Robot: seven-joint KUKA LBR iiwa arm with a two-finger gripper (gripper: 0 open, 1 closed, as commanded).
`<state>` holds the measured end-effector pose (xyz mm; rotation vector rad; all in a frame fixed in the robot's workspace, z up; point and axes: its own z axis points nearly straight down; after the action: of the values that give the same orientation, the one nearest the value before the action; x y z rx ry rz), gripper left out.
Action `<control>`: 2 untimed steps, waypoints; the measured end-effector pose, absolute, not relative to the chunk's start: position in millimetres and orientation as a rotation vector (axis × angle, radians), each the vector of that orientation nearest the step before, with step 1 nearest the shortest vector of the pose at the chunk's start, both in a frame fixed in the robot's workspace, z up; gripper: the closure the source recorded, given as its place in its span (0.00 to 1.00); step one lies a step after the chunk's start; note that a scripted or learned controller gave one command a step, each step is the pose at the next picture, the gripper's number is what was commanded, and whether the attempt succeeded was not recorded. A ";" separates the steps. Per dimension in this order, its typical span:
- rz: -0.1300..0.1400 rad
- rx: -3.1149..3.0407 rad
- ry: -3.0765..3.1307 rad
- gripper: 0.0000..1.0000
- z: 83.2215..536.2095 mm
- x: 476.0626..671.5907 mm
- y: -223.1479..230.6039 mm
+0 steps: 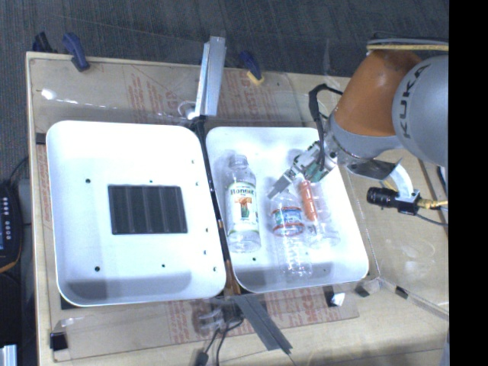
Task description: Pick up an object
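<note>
Three clear plastic bottles lie in the right bin (351,239): an orange-labelled bottle (243,202) to the left of the tool (299,175), a blue-and-red-labelled bottle (290,231) just below the tool, and a bottle with an orange core (310,200) directly beneath its tip (contact cannot be confirmed). Whether the tool is parted or closed cannot be told. The grey arm (404,105) rises behind the tool to the right. Further left, the left bin (76,151) holds a dark ribbed panel (147,209). Both bins rest on the bench (404,258).
</note>
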<state>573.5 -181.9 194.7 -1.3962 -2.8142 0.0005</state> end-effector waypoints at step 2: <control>0.001 -1.539 -2.736 0.00 117.3 603.0 -205.3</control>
<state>603.0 -205.3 117.3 -1.5391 -2.7364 0.0012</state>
